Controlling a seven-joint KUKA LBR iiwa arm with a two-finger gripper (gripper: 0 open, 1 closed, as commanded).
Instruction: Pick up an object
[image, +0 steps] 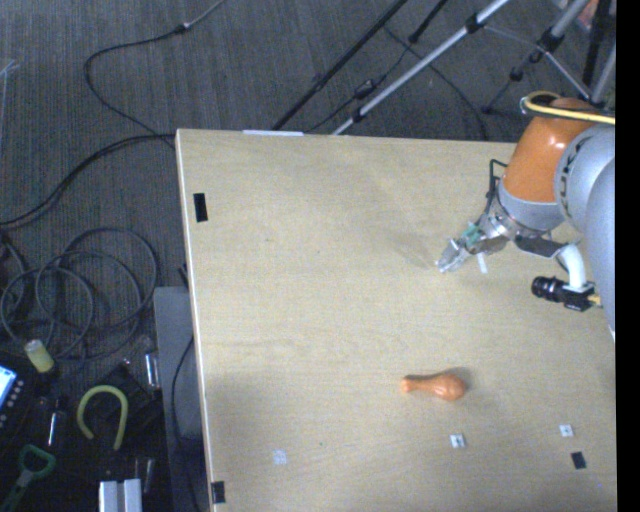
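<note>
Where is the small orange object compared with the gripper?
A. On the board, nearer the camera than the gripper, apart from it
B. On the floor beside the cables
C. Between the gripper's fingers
A: the orange object lies on the board, well below the gripper in the view.

Grey, orange-banded arm at right, claw (452, 258) low, angled leftward.

Even, soft light falls across the pale tabletop (330, 260), while the carpeted floor (90, 120) at left sits dimmer. Shadows are faint and short. The picture is grainy and slightly soft throughout, with no strong glare.
</note>
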